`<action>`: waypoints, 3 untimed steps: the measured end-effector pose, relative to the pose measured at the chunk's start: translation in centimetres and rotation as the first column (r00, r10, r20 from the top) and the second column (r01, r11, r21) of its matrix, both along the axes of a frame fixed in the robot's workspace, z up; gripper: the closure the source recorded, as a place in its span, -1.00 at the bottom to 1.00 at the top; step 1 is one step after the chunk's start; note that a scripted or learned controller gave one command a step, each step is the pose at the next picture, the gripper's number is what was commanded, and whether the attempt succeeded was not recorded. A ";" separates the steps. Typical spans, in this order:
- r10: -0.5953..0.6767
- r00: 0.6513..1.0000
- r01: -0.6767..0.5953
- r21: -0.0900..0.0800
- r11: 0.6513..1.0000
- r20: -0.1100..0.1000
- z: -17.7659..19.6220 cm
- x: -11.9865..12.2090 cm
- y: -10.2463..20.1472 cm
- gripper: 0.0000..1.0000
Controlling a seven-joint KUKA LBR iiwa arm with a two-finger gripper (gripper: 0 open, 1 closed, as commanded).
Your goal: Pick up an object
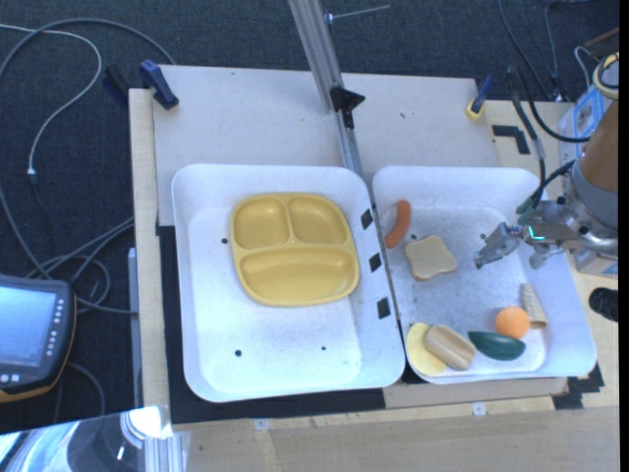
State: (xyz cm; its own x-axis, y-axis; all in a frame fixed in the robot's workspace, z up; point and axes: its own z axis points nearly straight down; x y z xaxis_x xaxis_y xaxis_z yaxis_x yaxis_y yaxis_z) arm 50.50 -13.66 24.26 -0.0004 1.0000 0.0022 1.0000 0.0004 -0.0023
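Overhead view of the bench with two shallow white bins side by side. The left bin [197, 362] carries a yellow divided plate [293, 247]. The right bin [462, 180] carries the candidate objects: a sausage [397, 223] near its left wall, a slice of bread [430, 258] just beside it, and, along the near edge, a bread roll [449, 345] resting on a pale yellow disc [417, 350], a dark green vegetable [497, 344] and an orange ball [511, 322], the last two almost touching. The gripper [496, 246] reaches in from the right and hangs over bare bin floor between the bread slice and the orange ball; whether its fingers are apart or together cannot be told, and nothing is seen between them. The step in hand appears to be the approach, with no object yet secured. The next move calls for centring over one item, the bread slice being nearest, then descending.
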 end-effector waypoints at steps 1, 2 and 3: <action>0.000 1.000 0.000 0.001 1.000 -0.005 -4.3 0.1 0.5 -1.00; 0.000 1.000 0.000 0.001 1.000 -0.005 -8.9 0.5 1.2 -1.00; 0.000 1.000 0.000 0.001 1.000 -0.006 -15.0 1.0 1.0 -1.00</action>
State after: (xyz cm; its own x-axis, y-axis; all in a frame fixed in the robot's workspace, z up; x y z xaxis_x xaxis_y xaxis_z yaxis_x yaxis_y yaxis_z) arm 51.49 -12.67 9.30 -0.0001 1.0000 0.0032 1.0000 0.0002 -0.0080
